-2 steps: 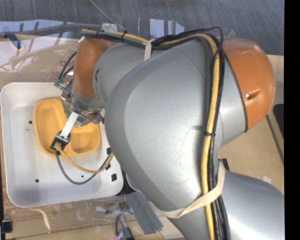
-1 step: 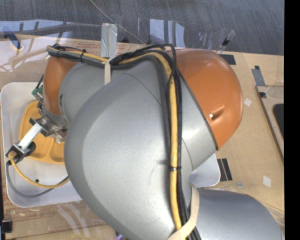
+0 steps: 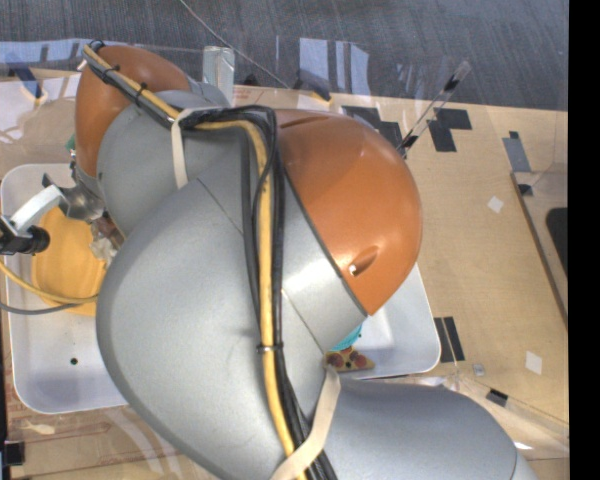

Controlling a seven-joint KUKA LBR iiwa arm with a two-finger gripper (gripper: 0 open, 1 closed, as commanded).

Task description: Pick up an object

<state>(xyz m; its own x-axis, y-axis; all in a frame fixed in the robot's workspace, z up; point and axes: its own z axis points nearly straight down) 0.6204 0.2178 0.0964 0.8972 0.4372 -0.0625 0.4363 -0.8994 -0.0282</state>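
Note:
The grey and orange arm (image 3: 260,268) fills most of the view and reaches over to the left bin (image 3: 40,368). Its wrist end with the gripper (image 3: 75,208) hangs over the upper left part of that bin, and its fingers are hidden by the wrist and cabling. A yellow rounded object (image 3: 65,263) lies in the left bin right below and beside the gripper. A small brown and teal object (image 3: 348,356) peeks out from under the arm in the right bin (image 3: 415,323).
A yellow cable (image 3: 5,243) loops off the wrist over the left bin's left rim. Blue tape patches and a clear panel edge run along the bench's far side (image 3: 325,63). Bare tan bench (image 3: 480,238) lies right of the bins.

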